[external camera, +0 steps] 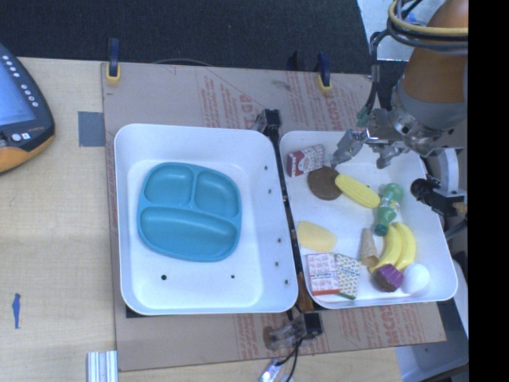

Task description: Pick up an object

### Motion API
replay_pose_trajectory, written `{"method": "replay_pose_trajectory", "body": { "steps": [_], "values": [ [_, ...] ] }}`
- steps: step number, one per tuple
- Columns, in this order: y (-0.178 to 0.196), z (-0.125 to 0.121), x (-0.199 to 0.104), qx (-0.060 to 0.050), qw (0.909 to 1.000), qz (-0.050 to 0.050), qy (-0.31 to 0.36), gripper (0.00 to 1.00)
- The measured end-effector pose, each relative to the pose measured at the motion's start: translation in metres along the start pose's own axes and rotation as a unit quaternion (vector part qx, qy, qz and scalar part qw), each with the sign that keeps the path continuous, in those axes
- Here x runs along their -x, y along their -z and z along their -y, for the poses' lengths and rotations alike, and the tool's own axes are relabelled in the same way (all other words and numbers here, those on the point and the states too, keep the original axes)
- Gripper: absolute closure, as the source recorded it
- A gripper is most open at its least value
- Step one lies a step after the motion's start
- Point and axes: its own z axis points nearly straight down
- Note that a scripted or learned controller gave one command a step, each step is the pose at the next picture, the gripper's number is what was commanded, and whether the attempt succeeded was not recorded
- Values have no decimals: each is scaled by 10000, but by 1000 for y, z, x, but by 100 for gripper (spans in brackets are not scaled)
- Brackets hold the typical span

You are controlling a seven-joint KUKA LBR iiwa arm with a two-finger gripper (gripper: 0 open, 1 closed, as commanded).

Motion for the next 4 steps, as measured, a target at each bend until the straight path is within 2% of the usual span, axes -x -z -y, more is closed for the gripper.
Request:
{"method": "replay_pose_trajectory", "body": {
  "steps": [1,2,3,4],
  "values": [
    [-41,2,44,-23,10000,9,-19,0],
    [-157,-40,53,-2,10000,1,5,0],
    [-138,-42,53,28,10000,6,15,100],
    [-138,-41,53,24,10000,6,16,0]
  ]
}}
